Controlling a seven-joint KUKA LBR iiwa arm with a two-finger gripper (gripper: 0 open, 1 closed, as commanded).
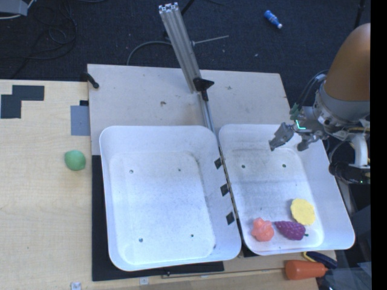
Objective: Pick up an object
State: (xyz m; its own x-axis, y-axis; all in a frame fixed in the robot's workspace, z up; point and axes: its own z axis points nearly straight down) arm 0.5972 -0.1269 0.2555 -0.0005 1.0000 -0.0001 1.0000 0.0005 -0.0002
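Orange tool [305,269]: lay at the bottom right of the frame, on the bench just outside the right bin's near rim.
Pink piece [262,229]: sat in the lower part of the right bin [260,180], near its front wall.
Purple piece [291,229]: lay just right of the pink one, close to it; whether they touched could not be told.
Yellow piece [303,211]: rested just above the purple one, toward the bin's right side.
Left bin [157,186]: stood beside the right bin at centre frame, the two rims meeting along black clips.
Green ball [75,160]: lay at the left of the frame on the wooden top, well apart from both bins.
Gripper [293,139]: hung over the upper part of the right bin, fingers spread apart with nothing between them, well apart from the three pieces.
Step in hand: judged as the approach, with no pick yet made.
Doing it well: the yellow piece looked the best target, being least crowded; the arm would need to travel down-frame, centre the spread fingers over it, then drop straight and close.
Risk: a descent near the purple piece could nudge the cluster or trap two pieces at once.
Blue item [273,19]: lay on the dark floor at the top right of the frame.
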